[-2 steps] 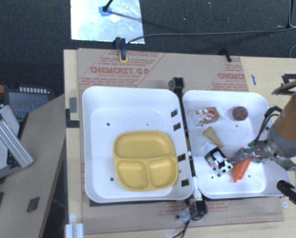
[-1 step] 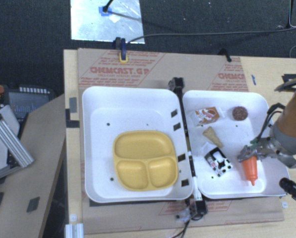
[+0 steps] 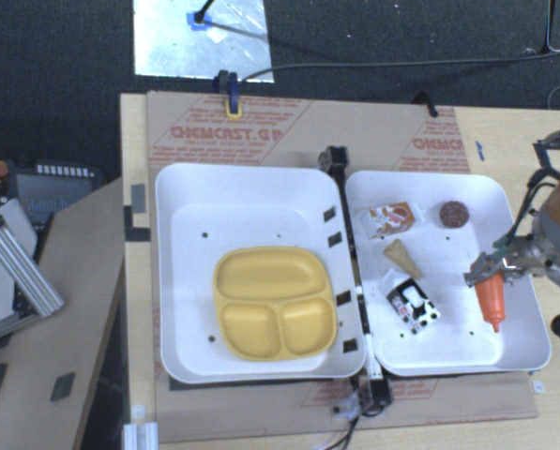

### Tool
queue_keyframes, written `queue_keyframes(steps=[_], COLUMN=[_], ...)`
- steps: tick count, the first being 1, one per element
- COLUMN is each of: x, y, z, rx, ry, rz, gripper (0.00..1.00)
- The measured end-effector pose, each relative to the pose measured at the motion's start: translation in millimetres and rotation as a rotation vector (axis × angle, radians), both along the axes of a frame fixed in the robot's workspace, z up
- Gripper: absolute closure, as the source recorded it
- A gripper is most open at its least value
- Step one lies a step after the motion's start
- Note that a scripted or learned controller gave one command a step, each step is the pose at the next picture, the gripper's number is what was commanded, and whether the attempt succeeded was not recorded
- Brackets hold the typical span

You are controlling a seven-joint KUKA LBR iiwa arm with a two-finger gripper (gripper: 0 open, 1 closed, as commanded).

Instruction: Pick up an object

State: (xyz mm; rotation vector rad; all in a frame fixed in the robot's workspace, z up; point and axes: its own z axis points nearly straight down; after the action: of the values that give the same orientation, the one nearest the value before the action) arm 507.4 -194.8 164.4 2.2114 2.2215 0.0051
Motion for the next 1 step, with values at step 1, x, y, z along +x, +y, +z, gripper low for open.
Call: queue_keyframes(steps=[1], x=[1.9], y=[-0.5], z=[53.9], rx=[0.000], ry=[0.000], rz=[0.001], gripper=[1.00])
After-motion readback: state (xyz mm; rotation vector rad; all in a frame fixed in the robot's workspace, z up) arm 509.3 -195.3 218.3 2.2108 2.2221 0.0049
